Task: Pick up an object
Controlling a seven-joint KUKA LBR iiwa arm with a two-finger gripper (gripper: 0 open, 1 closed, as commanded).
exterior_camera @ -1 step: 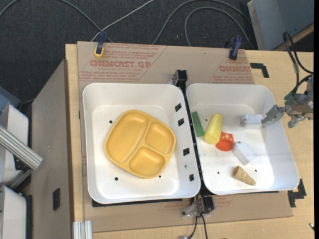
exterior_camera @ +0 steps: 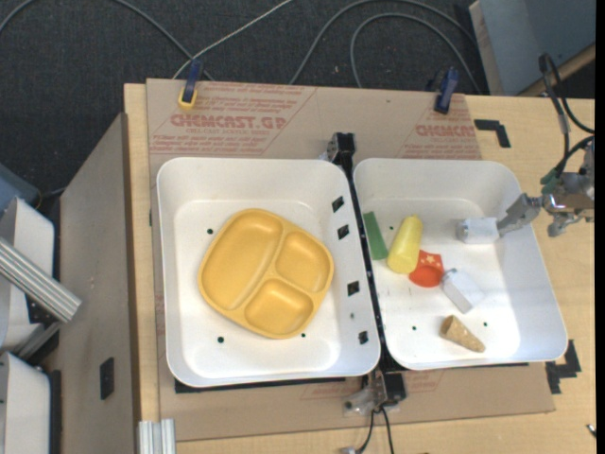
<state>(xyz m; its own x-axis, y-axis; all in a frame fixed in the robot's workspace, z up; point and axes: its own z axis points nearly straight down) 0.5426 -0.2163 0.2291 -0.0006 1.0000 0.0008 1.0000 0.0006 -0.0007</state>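
Note:
The right bin (exterior_camera: 529,343) holds several small objects. A green strip (exterior_camera: 375,235) lies beside a yellow bottle-shaped piece (exterior_camera: 405,244), and a red piece (exterior_camera: 427,270) touches the bottle's lower end. A white-grey block (exterior_camera: 458,289) sits just right of the red piece. A tan wedge (exterior_camera: 461,333) lies near the front wall. A grey block with a slanted bar (exterior_camera: 480,229) rests in the back right part. My gripper (exterior_camera: 565,200) shows at the view's right edge, over the bin's right rim, by the bar's far end. Whether it touches the bar is unclear.
The left bin (exterior_camera: 180,348) holds a yellow divided tray (exterior_camera: 267,272). A black divider (exterior_camera: 354,244) separates the bins. Two clamps (exterior_camera: 190,92) (exterior_camera: 445,91) hold the cardboard base at the back. Cables lie on the dark floor behind.

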